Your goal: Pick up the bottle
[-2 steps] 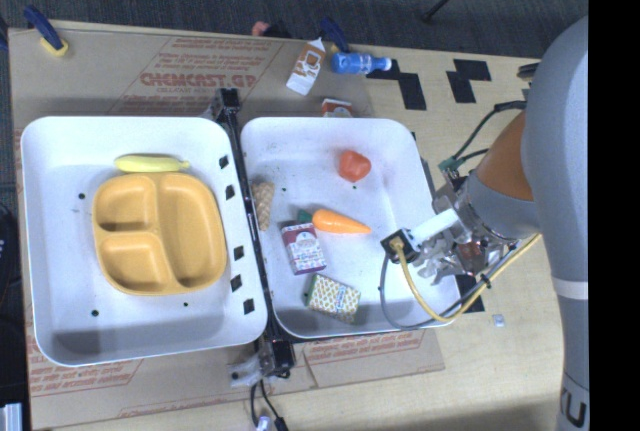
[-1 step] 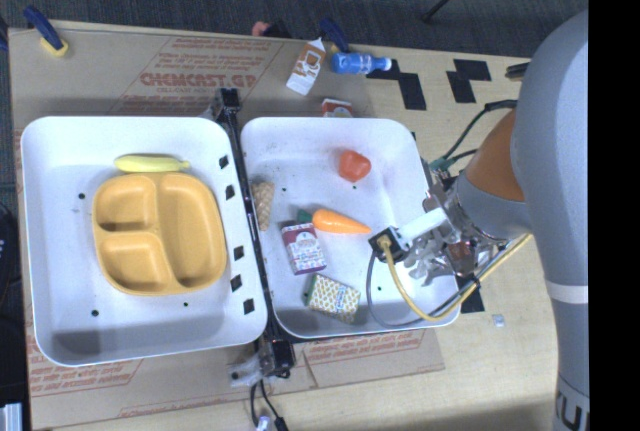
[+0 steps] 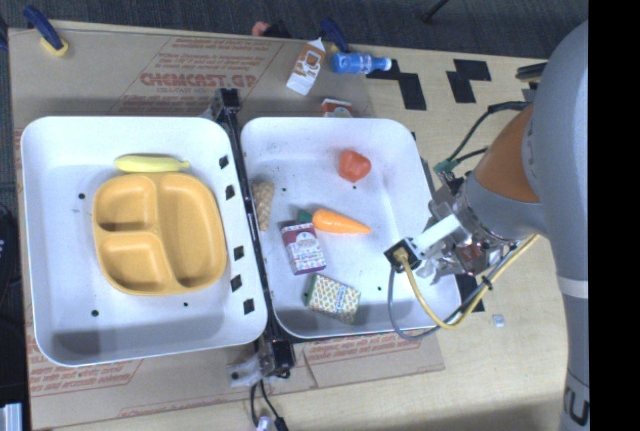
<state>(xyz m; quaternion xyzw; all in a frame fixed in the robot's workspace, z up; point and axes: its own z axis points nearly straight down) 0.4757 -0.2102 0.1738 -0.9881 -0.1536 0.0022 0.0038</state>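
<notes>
The end effector (image 3: 432,262) fingers are lying too blurred among cables to read; behind it, the arm (image 3: 560,179) is running off-frame.

Pincer (image 3: 432,264) at the right bin's (image 3: 405,134) right edge; carrot (image 3: 341,223) just left, bottle (image 3: 360,64) well beyond on tabletop (image 3: 500,359).

Position: one fixed camera above the desk (image 3: 480,389)
Direction: looks down at a slant
Distance: far enough to take in both white bins (image 3: 40,249) whole
Arm (image 3: 560,169): enters from the right
</notes>
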